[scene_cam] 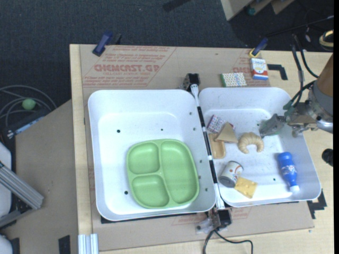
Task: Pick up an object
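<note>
Near the middle of the right bin (249, 102): a pale croissant (250, 142), curved, ends pointing down. Just left of it, touching or nearly so, a tan wedge (228, 134); above that, against the bin's left wall, a small striped packet (215, 123); below the wedge, a brown lump (218, 150) beside the same wall. Lower in the bin, a small can (230, 173) tipped on its side, open end toward the lower left, with a yellow square slice (245, 187) just beside it on the right. Toward the bin's right side, well apart from the croissant, a blue bottle (287, 170) lying flat, white cap toward the lower right.

Above and right of the croissant, close but not touching: the gripper (266, 126), reaching in from the frame's right on the grey arm (323, 97), tip pointing left. Whether open or closed, cannot tell at this size and angle; nothing seen in its grasp.

To the left, side by side with the right bin: the left bin (100, 110), bearing a green divided plate (161, 172) with three compartments, low and central in it.

Under both bins, a brown board (127, 62) printed in red. On it, at the upper right above the right bin, a small patterned box (234, 79) and a red-and-white carton (258, 68), near each other. At the board's upper left corner, a blue clamp (101, 44). At the far left of the frame, coiled cables (11, 97) around a green ball (28, 104).
</note>
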Controlling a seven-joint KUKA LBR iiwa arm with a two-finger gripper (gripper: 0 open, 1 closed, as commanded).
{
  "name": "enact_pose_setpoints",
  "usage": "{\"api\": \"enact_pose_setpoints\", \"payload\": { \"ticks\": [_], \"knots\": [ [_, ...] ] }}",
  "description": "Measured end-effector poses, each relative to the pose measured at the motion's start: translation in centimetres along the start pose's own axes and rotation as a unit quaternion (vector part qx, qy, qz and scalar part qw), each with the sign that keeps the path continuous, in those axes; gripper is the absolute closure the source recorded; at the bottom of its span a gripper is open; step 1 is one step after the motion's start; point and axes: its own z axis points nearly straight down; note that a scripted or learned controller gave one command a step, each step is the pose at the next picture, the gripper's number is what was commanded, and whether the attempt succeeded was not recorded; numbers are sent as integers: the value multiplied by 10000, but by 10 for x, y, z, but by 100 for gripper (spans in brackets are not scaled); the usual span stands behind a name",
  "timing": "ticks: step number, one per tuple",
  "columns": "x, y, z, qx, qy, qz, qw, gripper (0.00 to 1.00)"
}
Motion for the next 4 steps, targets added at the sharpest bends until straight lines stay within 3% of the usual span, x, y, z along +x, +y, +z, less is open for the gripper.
{"api": "enact_pose_setpoints", "payload": {
  "ticks": [1, 2, 3, 4],
  "knots": [
    [-69, 18, 140, 37, 42, -12, 10000, 0],
    [-69, -42, 151, 30, 46, -12, 10000, 0],
    [-73, 21, 74, -17, -5, -6, 10000, 0],
    [-71, 2, 131, 20, 23, -6, 10000, 0]
  ]
}}
